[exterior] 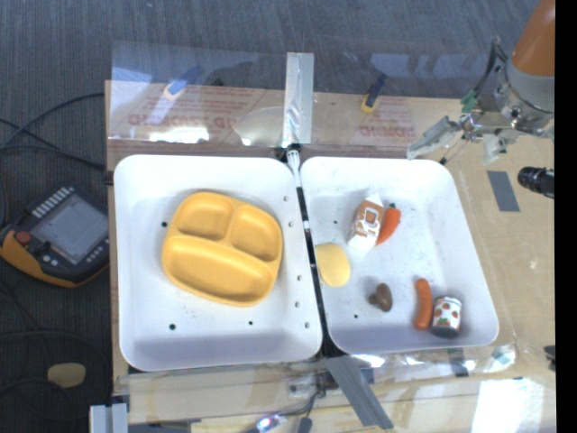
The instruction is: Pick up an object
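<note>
While a small can [447, 315] and an orange sausage [422, 302] lie by the right bin's [469, 233] near right corner, a brown lump [381, 297], yellow disc [333, 264], carton [366, 221] and carrot [389, 224] sit farther back. The left bin [135, 242] carries a yellow divided plate [223, 246]. Beyond the right bin's far right corner, the gripper [469, 138] hangs with fingers spread, grasping nothing, well apart from everything.

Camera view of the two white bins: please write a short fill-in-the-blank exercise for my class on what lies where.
1. The yellow divided tray lies in the ____ bin.
2. The carrot touches the small carton in the ____ bin.
3. The sausage lies beside a small ____ near that bin's front corner.
4. The gripper hovers outside the bins, past the right bin's ____ corner.

Missing words: left; right; can; far right
</note>
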Controlling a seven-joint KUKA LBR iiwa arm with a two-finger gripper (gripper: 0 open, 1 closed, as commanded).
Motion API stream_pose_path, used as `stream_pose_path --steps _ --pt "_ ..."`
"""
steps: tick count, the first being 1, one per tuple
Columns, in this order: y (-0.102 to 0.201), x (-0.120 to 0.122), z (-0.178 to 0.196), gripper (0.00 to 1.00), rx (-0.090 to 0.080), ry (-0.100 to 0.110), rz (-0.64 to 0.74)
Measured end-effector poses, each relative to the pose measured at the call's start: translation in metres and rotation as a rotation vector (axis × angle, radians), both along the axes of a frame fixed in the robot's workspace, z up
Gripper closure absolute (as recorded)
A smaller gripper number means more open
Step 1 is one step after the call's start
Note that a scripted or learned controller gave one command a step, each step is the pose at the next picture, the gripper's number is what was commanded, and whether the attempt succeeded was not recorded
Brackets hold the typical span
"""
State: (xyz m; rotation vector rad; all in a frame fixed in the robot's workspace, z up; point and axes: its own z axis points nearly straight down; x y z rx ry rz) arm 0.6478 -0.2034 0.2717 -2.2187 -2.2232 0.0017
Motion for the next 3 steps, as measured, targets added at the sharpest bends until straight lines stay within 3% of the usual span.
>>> stream_pose_path --steps 1,2,3 --pt "0.027 -0.031 -0.145 0.0 0.0 -0.001 -0.001" --pt "0.056 -0.027 -0.186 0.0 -0.003 -0.004 0.001" --pt "0.056 -0.024 -0.172 1.0 -0.005 -0.012 0.001"
